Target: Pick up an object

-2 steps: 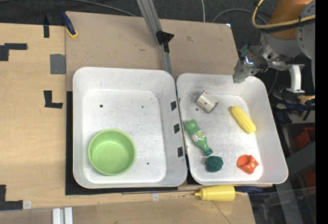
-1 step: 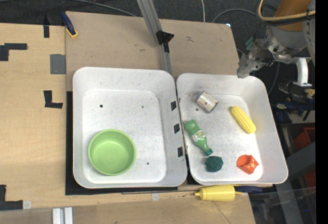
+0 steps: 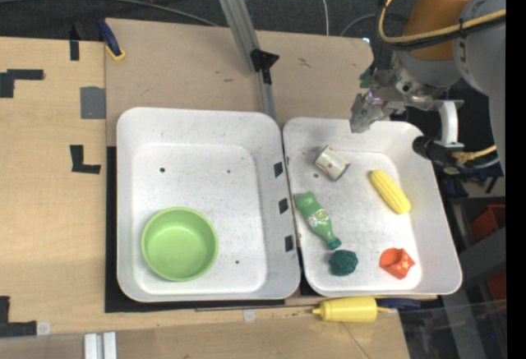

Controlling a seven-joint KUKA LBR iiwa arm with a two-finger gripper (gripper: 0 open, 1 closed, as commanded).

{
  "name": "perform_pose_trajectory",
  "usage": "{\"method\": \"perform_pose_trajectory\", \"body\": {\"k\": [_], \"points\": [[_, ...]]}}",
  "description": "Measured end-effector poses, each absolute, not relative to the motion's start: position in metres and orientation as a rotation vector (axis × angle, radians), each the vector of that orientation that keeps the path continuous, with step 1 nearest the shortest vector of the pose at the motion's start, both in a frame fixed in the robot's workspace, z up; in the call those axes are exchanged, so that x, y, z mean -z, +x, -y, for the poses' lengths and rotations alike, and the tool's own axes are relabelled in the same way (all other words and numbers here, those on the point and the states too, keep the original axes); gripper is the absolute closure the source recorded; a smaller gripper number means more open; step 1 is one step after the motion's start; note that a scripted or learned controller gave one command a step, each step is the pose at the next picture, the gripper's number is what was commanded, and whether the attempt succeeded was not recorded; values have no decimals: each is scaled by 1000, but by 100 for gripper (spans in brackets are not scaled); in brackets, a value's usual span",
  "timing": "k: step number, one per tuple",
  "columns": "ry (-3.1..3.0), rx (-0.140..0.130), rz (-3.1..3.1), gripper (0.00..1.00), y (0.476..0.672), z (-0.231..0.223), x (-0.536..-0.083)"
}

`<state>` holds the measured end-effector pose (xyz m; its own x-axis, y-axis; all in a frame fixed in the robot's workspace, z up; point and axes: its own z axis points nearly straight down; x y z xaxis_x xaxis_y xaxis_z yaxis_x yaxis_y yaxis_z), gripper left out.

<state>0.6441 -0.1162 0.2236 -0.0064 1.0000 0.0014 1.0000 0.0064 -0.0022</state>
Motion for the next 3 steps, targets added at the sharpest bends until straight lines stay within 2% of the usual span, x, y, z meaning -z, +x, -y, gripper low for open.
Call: {"method": "perform_pose_trajectory", "body": {"k": [1, 3], "points": [[-2212, -2, 2226, 100, 627, 61, -218], [-2213, -2, 2227, 100, 620, -53, -220]]}}
